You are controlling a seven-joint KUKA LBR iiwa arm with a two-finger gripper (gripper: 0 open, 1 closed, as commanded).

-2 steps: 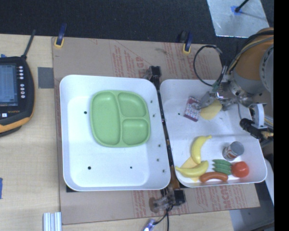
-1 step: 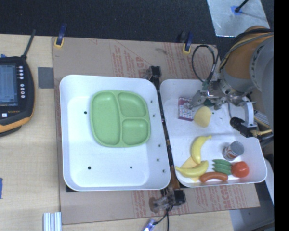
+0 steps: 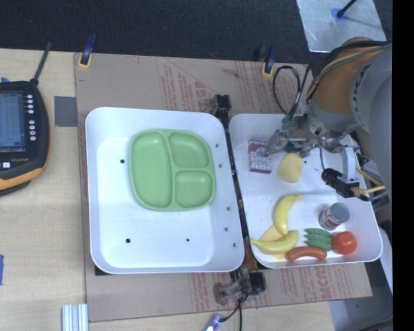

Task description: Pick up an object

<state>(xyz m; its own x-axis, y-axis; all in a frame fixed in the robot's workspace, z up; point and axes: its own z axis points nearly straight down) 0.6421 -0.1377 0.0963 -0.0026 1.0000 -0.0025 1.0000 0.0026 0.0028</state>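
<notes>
I see the pincer [image 3: 290, 145] low in the right bin [image 3: 372, 221], right over the lemon [image 3: 290, 168]. I can't tell its grip. Bananas [image 3: 281, 226] lie nearer the front.

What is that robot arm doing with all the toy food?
The grey arm with an orange band reaches into the right white bin, and its gripper is low over a pale yellow lemon-shaped toy. Whether it has hold of anything can't be told from here. Also in that bin lie two yellow bananas, a red tomato, green and orange-red pieces, a small can and a pink card. The left white bin holds a green divided plate.
</notes>
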